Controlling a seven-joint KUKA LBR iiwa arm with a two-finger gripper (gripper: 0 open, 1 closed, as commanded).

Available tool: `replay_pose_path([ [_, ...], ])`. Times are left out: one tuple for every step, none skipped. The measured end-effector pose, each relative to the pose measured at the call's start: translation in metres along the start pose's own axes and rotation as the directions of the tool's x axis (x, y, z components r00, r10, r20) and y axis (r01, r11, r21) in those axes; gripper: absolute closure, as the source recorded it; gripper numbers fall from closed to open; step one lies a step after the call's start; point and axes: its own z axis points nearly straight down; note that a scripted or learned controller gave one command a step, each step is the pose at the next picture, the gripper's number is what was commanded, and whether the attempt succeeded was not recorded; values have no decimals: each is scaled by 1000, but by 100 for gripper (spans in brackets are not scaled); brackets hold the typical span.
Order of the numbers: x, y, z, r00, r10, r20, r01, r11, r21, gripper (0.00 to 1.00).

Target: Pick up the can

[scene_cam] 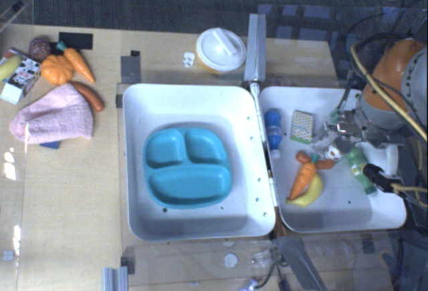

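Observation:
In the right bin (394,213), my gripper (333,139) hangs low over the middle, with the grey arm and its orange band (400,65) reaching in from the right. Directly under the gripper lies a small silver and red-white object (330,152) that may be the can; the gripper partly hides it. Whether the gripper touches it is not clear. A blue cylinder with a pale end (272,128) lies along the bin's left wall.
Also in the right bin are a green checked sponge (302,126), a toy carrot (303,176) on a banana (310,193), and a green bottle (358,166). The left bin (134,169) holds a blue divided tray (187,166). A white lidded bowl (221,49) stands behind the bins.

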Motion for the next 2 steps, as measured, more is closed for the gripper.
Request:
replay_pose_path([
  [0, 3, -13, 1000, -1, 1, 1, 1000, -7, 100],
  [61, 24, -118, 983, 182, -1, -182, 983, 6, 100],
])
